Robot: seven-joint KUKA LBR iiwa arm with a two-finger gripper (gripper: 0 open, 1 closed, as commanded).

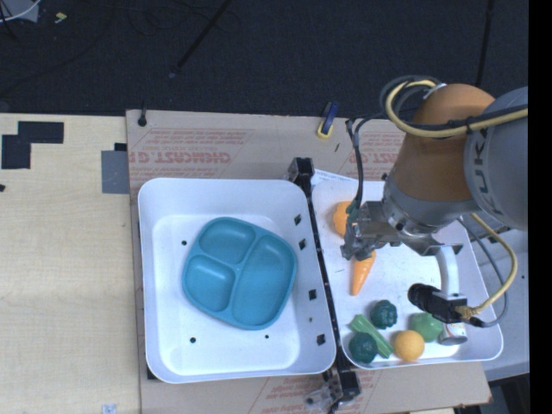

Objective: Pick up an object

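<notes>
In the right bin (488, 333), my gripper (359, 245) hangs low over the upper end of an orange toy carrot (361, 273). The carrot lies pointing toward the front of the bin, its top hidden beneath the gripper. An orange round fruit (341, 216) sits just behind the gripper, near the divider. At the bin's front lie a dark green broccoli (384, 313), a yellow lemon (408, 345), a round dark green piece (363, 348) and a light green piece (424, 324).
The left bin (152, 231) holds a blue divided plate (240, 272). A black divider rail (314, 257) runs between the bins. The arm's grey and orange body (448, 162) covers the back right of the right bin, with cables trailing to a black fitting (433, 301).
</notes>
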